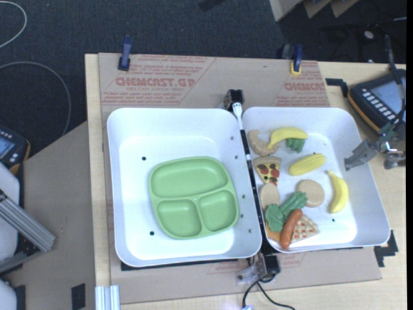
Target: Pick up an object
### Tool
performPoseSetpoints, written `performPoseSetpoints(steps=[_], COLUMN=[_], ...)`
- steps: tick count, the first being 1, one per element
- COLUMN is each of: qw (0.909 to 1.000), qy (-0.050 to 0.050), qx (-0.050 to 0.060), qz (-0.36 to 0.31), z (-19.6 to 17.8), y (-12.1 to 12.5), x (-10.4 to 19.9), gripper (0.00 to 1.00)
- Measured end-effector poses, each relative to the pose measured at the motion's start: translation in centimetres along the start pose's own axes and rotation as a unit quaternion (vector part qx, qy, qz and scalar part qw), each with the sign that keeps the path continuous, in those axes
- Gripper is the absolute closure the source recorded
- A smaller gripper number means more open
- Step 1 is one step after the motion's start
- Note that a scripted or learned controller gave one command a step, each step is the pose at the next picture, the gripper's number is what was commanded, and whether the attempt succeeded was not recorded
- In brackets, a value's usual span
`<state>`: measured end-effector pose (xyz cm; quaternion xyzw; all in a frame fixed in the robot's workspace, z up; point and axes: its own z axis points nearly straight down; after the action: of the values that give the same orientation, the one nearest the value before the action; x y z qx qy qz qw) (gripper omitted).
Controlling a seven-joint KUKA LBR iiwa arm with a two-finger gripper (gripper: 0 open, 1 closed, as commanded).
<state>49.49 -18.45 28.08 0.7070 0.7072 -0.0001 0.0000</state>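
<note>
The right bin (361, 225) holds several toy foods: a yellow banana (288, 134) with a green broccoli piece (295, 144), a tan bread piece (259, 142), a pizza slice (267, 170), a corn cob (306, 165), a second banana (337, 192), a round tan cookie (311, 191), a green leafy piece (282, 212) and an orange-red sausage (292, 227). My gripper (355, 160) hangs over the right bin's right rim, to the right of the corn cob. It is open, with nothing between its fingers.
The left bin (129, 173) holds a green divided plate (193, 196). A yellow and black handheld device (381, 102) lies at the bench's right edge behind the gripper. Blue clamps (125, 51) hold the cardboard at the back.
</note>
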Motion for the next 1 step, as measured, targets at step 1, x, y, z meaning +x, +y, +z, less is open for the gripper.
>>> performPoseSetpoints(steps=[1], qw=[1.0], qy=[0.0], qx=[0.002], qz=[0.0], z=[18.88], y=[-1.72], x=[1.28], gripper=[0.0])
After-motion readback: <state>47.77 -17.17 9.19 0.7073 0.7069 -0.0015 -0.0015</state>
